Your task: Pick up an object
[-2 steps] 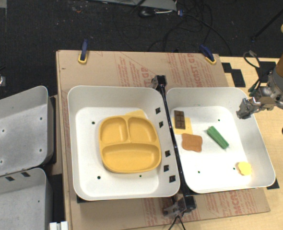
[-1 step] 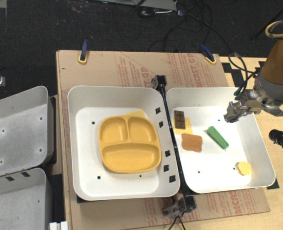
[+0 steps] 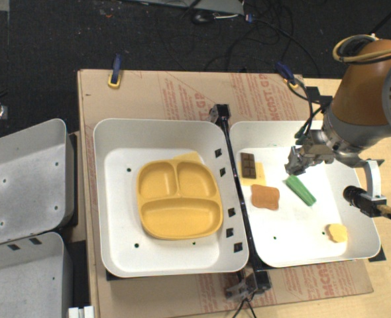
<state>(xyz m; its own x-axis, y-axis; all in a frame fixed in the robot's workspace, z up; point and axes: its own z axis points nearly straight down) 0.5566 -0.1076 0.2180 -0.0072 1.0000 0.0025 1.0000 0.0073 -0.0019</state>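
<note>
In the right bin (image 3: 361, 247), a green stick (image 3: 301, 191) lies slanted near the middle. An orange-brown toast-like piece (image 3: 265, 197) rests to its left. A brown bar on a pale yellow slab (image 3: 250, 167) sits by the bin's left wall, and a small yellow lump (image 3: 336, 232) lies at the front right. My gripper (image 3: 297, 163) hangs just behind the green stick's upper end, with nothing seen held in it.
The left bin (image 3: 116, 244) carries a yellow divided plate (image 3: 179, 200) in its middle. A black divider with clips (image 3: 231, 177) runs between the bins. Grey metal trays (image 3: 23, 177) stand off the bench at the left.
</note>
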